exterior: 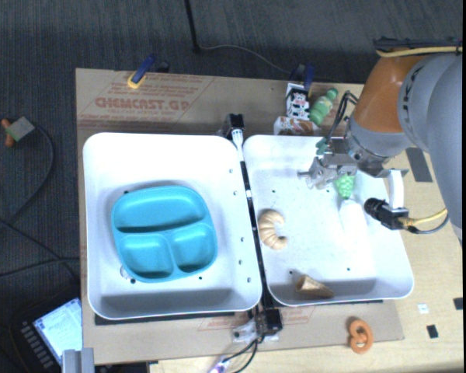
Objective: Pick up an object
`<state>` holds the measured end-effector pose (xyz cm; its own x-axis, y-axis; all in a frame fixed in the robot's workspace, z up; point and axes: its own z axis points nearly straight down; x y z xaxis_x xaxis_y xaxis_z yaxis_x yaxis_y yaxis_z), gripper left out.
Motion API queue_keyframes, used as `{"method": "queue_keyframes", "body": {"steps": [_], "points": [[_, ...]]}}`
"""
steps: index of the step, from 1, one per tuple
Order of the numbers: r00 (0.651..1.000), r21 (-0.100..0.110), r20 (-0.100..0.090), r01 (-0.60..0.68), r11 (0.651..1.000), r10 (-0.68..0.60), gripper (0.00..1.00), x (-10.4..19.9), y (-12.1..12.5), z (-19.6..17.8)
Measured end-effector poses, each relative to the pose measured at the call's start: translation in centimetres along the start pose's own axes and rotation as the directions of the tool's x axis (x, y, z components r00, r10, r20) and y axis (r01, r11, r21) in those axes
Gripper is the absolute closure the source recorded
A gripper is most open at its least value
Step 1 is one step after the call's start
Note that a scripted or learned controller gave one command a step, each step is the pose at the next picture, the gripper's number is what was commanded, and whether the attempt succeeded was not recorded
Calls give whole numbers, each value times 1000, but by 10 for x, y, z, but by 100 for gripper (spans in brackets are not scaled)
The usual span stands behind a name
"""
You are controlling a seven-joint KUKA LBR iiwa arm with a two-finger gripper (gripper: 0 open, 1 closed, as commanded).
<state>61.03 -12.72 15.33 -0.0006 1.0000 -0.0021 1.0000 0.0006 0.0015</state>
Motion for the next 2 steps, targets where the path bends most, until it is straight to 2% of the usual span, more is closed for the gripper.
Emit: {"method": "queue_keyframes", "body": {"steps": [1,2], "points": [[1000,4,-2,1,1000,-1,100,75,-95,-31],[1000,4,-2,1,1000,-1,100,107,-127,-62]]}}
